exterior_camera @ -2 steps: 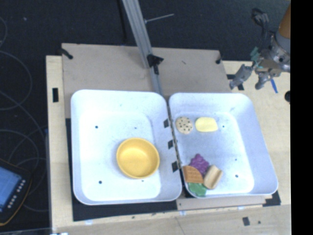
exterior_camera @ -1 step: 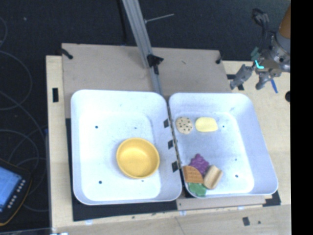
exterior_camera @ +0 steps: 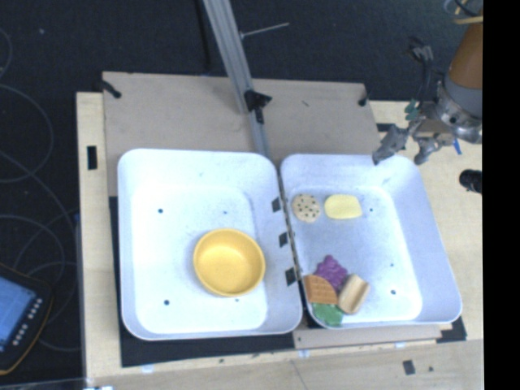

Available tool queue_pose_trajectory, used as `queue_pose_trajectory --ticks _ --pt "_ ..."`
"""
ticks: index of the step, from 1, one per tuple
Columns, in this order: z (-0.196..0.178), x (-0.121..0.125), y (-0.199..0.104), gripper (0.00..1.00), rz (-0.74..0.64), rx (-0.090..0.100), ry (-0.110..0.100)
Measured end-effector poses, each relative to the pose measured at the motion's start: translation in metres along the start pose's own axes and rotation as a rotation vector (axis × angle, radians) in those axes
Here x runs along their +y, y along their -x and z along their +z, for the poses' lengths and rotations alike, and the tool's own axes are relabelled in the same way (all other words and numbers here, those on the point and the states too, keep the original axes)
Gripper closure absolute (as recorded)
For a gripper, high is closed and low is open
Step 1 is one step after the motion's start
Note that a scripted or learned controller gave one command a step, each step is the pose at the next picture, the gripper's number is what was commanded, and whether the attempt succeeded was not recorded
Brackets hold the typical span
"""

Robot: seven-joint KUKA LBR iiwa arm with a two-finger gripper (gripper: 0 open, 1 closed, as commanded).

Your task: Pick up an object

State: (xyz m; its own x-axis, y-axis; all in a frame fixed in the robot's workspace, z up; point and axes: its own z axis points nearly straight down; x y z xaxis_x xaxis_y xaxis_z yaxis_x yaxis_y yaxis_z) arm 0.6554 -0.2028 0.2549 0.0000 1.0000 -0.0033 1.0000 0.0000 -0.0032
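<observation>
bowl in left bin, cookie in right bin

The gripper hangs above the far right corner of the right bin, fingers spread apart with nothing between them. That bin contains a cookie, a yellow piece, purple grapes and a bread roll. The left bin contains a yellow bowl.
</observation>
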Motion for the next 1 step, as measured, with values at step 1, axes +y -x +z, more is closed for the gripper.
queue_pose_trajectory --ticks 1 --pt "0.044 0.0054 -0.0002 0.0 -0.002 0.0 0.0"
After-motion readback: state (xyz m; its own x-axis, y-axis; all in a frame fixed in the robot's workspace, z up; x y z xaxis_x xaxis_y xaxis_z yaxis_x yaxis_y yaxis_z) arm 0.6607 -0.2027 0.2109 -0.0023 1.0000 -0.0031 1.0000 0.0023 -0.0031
